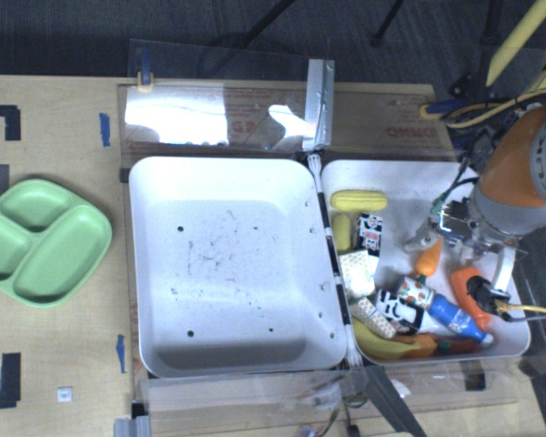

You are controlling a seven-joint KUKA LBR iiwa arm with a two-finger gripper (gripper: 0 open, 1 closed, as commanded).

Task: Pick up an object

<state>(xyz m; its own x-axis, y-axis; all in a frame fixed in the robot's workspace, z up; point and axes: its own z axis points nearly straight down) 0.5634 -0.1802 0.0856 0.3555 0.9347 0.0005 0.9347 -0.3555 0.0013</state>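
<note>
The right bin [409, 173] holds a heap of small objects. Among them are a yellow block [358, 200], a black, white and red box [370, 231], a white spongy piece [357, 271], an orange carrot-like toy [428, 261], a black-and-white figure [402, 306], a blue bottle [450, 315], a red-orange tool [478, 297] and a banana [382, 344]. My gripper [465, 253] hangs low over the bin's right half. It is open, with one finger by the orange toy and the other above the red-orange tool. Nothing sits between its fingers.
The left bin [227, 262] lies beside the right one, sharing a raised divider [329, 244]. A green divided plate [41, 239] rests on the bench at far left. A clear panel [218, 116] stands behind the bins. Yellow cables [478, 109] trail at the upper right.
</note>
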